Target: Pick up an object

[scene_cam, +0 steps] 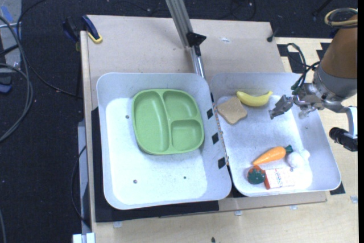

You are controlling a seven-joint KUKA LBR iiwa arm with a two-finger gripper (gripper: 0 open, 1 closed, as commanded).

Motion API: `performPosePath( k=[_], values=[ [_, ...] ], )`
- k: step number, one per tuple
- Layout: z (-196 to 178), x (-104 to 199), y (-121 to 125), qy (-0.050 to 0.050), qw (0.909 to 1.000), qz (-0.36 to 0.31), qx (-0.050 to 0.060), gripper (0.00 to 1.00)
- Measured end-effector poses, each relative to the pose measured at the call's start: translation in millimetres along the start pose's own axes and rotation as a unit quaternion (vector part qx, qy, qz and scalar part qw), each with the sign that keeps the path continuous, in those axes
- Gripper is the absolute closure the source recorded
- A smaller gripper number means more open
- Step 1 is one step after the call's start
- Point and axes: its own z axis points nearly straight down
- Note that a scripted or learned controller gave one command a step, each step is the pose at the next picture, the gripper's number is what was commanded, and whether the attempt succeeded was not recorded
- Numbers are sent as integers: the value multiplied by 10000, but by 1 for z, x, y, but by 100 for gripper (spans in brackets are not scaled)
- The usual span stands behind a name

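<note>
The right bin [318, 139] holds a yellow banana [253, 98] and a slice of toast [231, 110] at its far left. Near its front lie an orange carrot [271, 155], a red and white carton [280, 178], a small red and green piece [256, 175] and a white piece [295, 160]. My gripper [287, 106] hangs over the far right part of this bin, just right of the banana, with its fingers spread open and nothing between them.
The left bin [114, 139] bears a green divided plate [168, 120]. A metal pole [179, 5] slants down to the gap between the bins at the back. The wooden bench [142, 42] extends behind the bins.
</note>
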Motion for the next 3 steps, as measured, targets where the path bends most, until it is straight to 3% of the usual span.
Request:
performPosePath(
  k=[1,2,3],
  values=[
    [57,10,1,1,10000,-11,-4,0],
    [43,9,3,-11,10000,-9,-34,100],
    [-19,4,-1,-19,10000,4,-54,100]
  ],
)
